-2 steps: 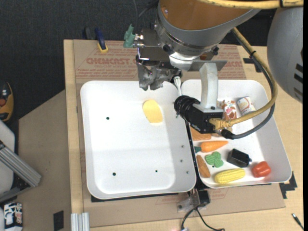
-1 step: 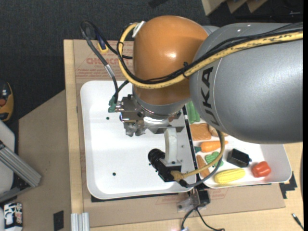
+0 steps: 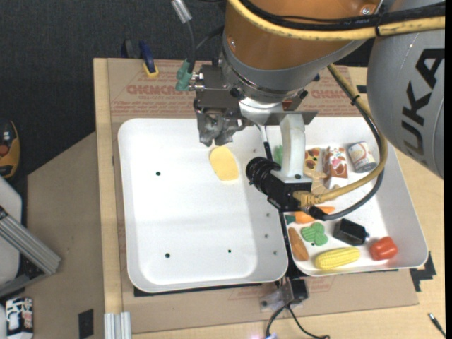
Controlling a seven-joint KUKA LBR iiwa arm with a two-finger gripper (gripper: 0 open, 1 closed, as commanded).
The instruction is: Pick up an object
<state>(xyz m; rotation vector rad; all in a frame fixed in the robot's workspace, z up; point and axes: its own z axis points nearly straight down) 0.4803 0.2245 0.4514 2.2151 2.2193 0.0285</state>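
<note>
My gripper [image 3: 217, 134] hangs over the upper right part of the left bin [image 3: 141, 189], under the big orange and grey wrist. A pale yellow, rounded object [image 3: 224, 164] sits just below the gripper's tip, touching it or very close to it. I cannot make out whether that object rests on the bin floor or is lifted off it. The arm's bulk hides the top of the gripper.
The right bin [image 3: 406, 221] holds a corn cob [image 3: 335, 258], a red pepper [image 3: 382, 248], a black block [image 3: 349, 230], a green broccoli [image 3: 316, 233], a small can [image 3: 361, 156] and printed packets [image 3: 334, 162]. Black and yellow cables [image 3: 272, 182] droop over the divide between the bins.
</note>
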